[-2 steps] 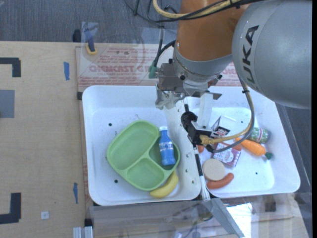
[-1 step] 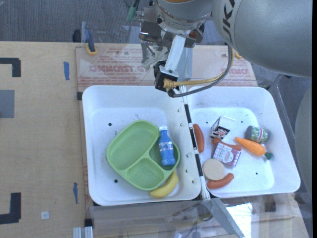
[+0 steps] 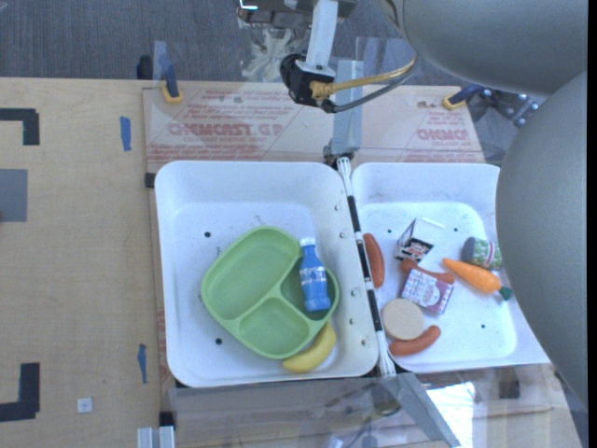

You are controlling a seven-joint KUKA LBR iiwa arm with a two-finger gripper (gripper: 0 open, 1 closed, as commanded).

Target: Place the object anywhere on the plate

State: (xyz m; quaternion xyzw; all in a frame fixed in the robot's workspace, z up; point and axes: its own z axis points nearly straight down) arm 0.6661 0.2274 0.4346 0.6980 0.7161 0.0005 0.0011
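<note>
A green plate [image 3: 254, 290] with three compartments lies in the left bin [image 3: 182, 208]. A blue bottle [image 3: 314, 276] with a white cap lies along the plate's right side, over its rim. A yellow banana [image 3: 313, 351] rests against the plate's lower right edge. My gripper [image 3: 271, 19] is high at the top of the view, beyond the far end of both bins and well away from the plate. Nothing can be made out in it.
The right bin [image 3: 466, 189] holds two sausages [image 3: 374, 259], a small printed box [image 3: 417, 243], a red packet [image 3: 429, 290], a carrot [image 3: 474, 275], a green can [image 3: 480, 251] and a round tan disc [image 3: 404, 318]. The grey arm covers the upper right.
</note>
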